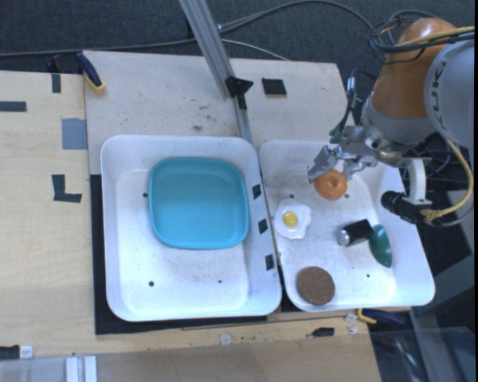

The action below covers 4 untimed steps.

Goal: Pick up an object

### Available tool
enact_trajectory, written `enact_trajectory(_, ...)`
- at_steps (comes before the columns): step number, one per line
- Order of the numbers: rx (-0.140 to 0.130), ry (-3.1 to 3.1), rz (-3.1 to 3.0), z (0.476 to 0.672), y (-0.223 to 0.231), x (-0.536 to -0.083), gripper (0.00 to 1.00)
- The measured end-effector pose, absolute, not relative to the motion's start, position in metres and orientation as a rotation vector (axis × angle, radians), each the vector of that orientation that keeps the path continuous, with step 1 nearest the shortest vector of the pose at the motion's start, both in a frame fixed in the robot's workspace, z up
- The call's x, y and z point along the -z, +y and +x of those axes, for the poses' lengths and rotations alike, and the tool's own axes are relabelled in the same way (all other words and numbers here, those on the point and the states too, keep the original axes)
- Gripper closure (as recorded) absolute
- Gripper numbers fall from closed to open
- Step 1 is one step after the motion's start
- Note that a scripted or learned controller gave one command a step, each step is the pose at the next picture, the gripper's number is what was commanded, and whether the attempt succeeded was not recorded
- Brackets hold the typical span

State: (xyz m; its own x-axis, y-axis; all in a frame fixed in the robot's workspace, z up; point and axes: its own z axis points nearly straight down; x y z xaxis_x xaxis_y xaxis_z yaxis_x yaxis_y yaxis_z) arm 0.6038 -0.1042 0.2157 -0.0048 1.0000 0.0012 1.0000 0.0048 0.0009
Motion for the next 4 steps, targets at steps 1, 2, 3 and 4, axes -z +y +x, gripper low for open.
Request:
enact_trajectory(1, 0.002, -2.226, -2.216, 0.595, -0.056, -0.228, 1.0)
enact_trajectory(2, 0.0, -2.225, -2.216, 0.587, -0.008, -0.218, 1.0)
enact_trajectory(3, 0.001, -2.226, -2.216, 0.574, 0.05, -0.228, 1.0)
enact_trajectory(4, 0.0, -2.225, -2.216, 0.561, 0.1, -0.238, 1.0)
